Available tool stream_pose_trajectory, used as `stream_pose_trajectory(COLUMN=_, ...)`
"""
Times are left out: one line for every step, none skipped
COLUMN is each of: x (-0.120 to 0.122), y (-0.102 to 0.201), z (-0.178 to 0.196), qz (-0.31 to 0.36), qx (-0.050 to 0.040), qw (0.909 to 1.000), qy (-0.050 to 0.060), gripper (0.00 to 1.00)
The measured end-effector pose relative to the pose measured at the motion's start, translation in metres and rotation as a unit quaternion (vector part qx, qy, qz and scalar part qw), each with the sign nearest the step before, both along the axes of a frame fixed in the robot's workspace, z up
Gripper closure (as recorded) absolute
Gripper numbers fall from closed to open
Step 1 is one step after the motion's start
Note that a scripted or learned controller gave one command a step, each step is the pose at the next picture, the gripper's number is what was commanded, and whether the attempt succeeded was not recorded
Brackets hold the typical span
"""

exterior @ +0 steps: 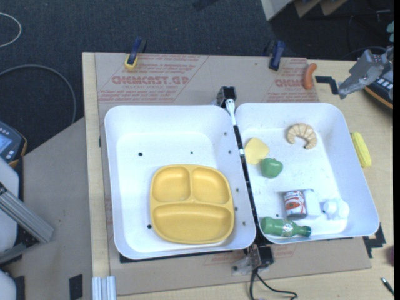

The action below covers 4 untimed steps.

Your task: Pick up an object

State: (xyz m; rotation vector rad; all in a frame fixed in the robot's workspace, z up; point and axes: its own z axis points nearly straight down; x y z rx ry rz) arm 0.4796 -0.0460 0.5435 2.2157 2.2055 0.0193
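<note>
Your gripper [351, 84] sits at the far right edge of the camera view, grey and metallic, beyond the upper right corner of the right bin [350, 167]; you cannot tell how it is set. Both bins rest on a brown cardboard sheet [162, 74] printed with red lettering and pinned at its far edge by a yellow clamp [132, 57] and a blue clamp [275, 55], with dark carpet around the bench. You have bare white floor along the upper half of the left bin [125, 142], whose lower half holds a yellow divided plate [190, 203]. Your pickable objects lie in the right bin, well apart from the gripper: a croissant [302, 134] nearest it, a yellow block [255, 150] touching a green pepper [271, 167] by the centre divider, a red-labelled can [295, 204], a white object [335, 209] beside it, and a green bottle [284, 228] lying along the near wall. A corn cob [361, 149] rests on the right rim.
</note>
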Motion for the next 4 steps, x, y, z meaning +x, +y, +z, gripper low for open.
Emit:
stream_pose_trajectory(x=0.001, y=0.004, z=0.003, qz=0.003, qx=-0.0001, qw=1.0000, qy=0.007, gripper=1.00)
stream_pose_trajectory(x=-0.001, y=-0.078, z=-0.088, qz=-0.002, qx=0.0008, qw=0.9999, qy=0.014, gripper=1.00)
stream_pose_trajectory(x=-0.003, y=-0.145, z=-0.232, qz=-0.002, qx=0.0020, qw=0.9998, qy=0.017, gripper=1.00)
stream_pose_trajectory(x=-0.001, y=-0.075, z=-0.291, qz=0.005, qx=0.0030, qw=0.9999, qy=0.013, gripper=1.00)
